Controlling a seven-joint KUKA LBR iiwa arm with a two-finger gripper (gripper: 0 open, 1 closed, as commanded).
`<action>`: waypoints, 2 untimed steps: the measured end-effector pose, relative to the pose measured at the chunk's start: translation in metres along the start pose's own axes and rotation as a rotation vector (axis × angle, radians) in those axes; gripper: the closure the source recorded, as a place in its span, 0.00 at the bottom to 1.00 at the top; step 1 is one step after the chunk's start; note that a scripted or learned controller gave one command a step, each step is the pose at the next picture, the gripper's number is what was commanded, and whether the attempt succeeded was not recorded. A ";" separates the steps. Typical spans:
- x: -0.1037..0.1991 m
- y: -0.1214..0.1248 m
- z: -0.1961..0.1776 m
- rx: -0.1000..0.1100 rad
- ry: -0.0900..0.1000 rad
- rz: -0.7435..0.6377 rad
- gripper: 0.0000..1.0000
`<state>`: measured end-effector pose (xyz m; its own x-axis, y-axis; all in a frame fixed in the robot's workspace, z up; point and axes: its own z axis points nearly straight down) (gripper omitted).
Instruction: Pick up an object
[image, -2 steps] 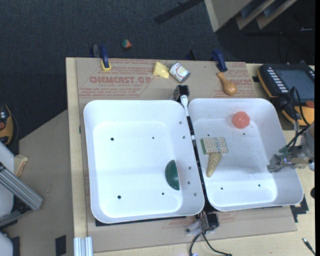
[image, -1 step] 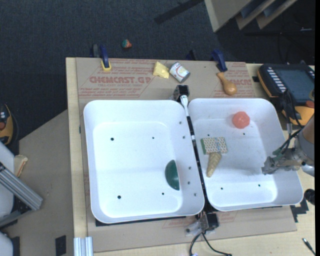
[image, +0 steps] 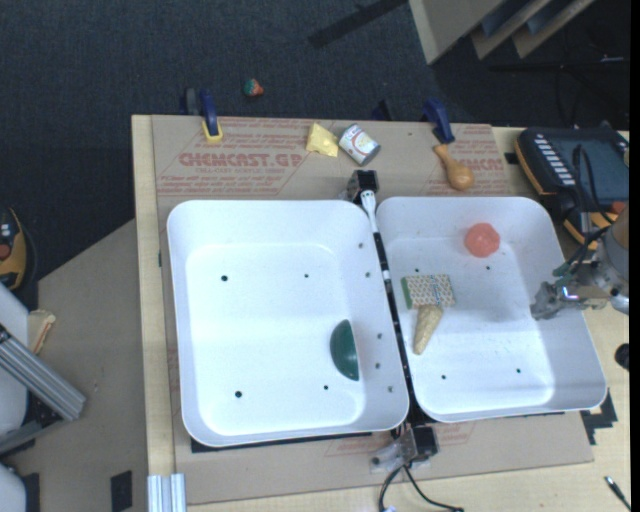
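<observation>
The right bin (image: 560, 375) holds a red ball (image: 482, 240) near its back, a patterned green-and-tan block (image: 428, 291) near its left wall, and a tan cone (image: 426, 327) just in front of the block. A dark green rounded piece (image: 345, 350) lies in the left bin (image: 200, 400) by its right wall. My gripper (image: 556, 296) hangs at the right bin's right rim, well to the right of the block and cone, with nothing seen between its fingers.
Behind the bins on the cardboard lie a yellow piece (image: 322, 141), a small white box (image: 359, 145) and a tan wooden piece (image: 456, 170). Blue clamps (image: 209, 115) hold the board's back edge. A black device (image: 565, 160) sits at the back right.
</observation>
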<state>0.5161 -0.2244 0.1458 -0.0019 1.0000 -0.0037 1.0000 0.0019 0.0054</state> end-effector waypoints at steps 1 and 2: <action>0.000 -0.039 -0.004 0.009 0.005 0.004 1.00; 0.022 -0.037 0.007 0.008 0.006 0.000 1.00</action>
<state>0.4792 -0.2024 0.1390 -0.0020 1.0000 0.0021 1.0000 0.0020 -0.0022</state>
